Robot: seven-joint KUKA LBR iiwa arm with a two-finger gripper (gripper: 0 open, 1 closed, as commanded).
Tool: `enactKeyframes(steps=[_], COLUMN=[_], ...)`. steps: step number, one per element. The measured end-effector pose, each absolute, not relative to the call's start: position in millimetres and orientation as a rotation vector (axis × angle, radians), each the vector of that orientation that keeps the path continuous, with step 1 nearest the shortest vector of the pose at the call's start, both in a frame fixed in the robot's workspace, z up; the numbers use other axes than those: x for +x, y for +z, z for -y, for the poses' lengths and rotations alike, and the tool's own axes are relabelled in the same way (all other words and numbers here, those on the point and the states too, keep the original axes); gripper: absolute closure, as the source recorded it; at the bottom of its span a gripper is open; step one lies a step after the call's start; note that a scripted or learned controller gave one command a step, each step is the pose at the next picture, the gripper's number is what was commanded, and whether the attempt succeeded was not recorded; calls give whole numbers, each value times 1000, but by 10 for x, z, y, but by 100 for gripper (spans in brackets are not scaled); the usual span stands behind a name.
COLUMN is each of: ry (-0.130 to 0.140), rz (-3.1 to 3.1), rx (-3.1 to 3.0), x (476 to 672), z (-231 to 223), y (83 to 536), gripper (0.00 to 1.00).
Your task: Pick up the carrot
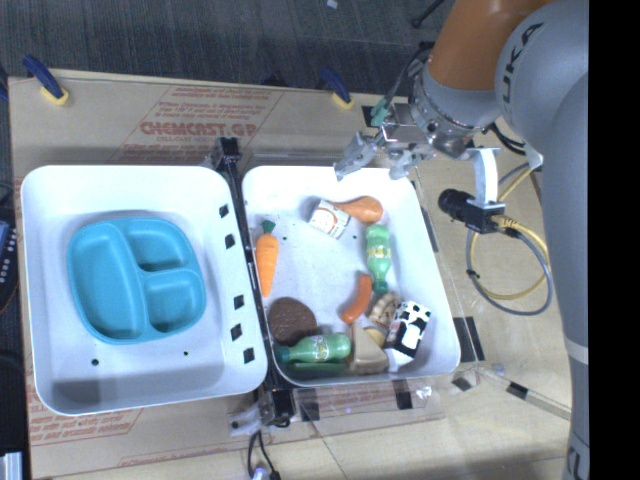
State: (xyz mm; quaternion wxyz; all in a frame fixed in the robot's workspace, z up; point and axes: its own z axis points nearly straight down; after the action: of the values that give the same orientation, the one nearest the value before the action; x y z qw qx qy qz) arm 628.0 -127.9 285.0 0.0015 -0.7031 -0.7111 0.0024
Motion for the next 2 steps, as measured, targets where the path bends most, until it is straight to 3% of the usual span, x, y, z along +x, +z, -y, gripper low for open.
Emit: enactKeyframes(steps=[1,2], ry=[19,9], rz=[2197,2312], rx=[-2230,-2133], x=[6121,6222], z=[1104,1007], y=[1593,929], gripper=[0,0])
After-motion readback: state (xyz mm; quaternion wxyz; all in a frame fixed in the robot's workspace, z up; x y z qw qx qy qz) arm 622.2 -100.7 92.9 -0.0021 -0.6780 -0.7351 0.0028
